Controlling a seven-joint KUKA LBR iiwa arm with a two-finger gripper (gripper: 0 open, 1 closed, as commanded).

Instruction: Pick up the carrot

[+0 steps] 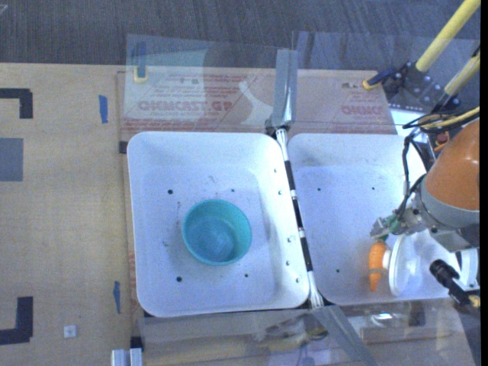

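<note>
The carrot (pixel 375 264) is the thing I must take, and it lies in the right bin (pixel 335 204), close to the 5 o'clock corner of that bin, with its long side running roughly from 12 to 6 o'clock.

I go from the left. On the bench (pixel 61 227) I see black corner marks and small blue tape pieces. Then comes the left bin (pixel 152 166), and a teal bowl (pixel 217 232) stands upright in it, a little toward 6 o'clock from the middle. A thin divider (pixel 293 204) is between the two bins. Behind them, at 12 o'clock, clear panels (pixel 206 90) stand over a cardboard sheet.

In the right bin the carrot is just at 9 o'clock of the gripper (pixel 396 259), which hangs under the orange band of the arm (pixel 457 178). A pale round part of the tool touches or nearly touches the carrot; I cannot tell which. I also cannot tell how the jaws stand, because the wrist covers them from my view.

I judge the step in hand is the approach, not yet a sure grasp. The next move, I think, needs the tool centred over the carrot and turned across its narrow width, with care for the near bin wall, which leaves little room.
</note>
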